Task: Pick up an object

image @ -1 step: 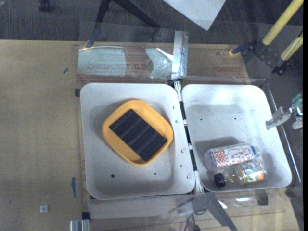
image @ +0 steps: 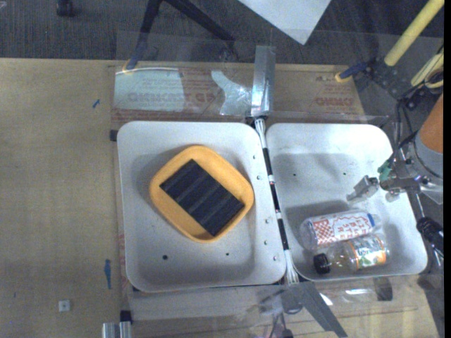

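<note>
I see claw (image: 366,188) low over right bin (image: 331,143), metallic fingers slightly apart, nothing between them. Just below it, two clear plastic bottles lie side by side: red-checked label bottle (image: 340,229), amber bottle (image: 352,254) with black cap. Left bin (image: 134,259) holds rounded-square yellow tray (image: 201,191), dark ribbed insert. Wooden counter (image: 49,189) beneath.

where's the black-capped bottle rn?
The black-capped bottle lies on its side at the right bin's near edge, right beside the red-patterned bottle.
</note>
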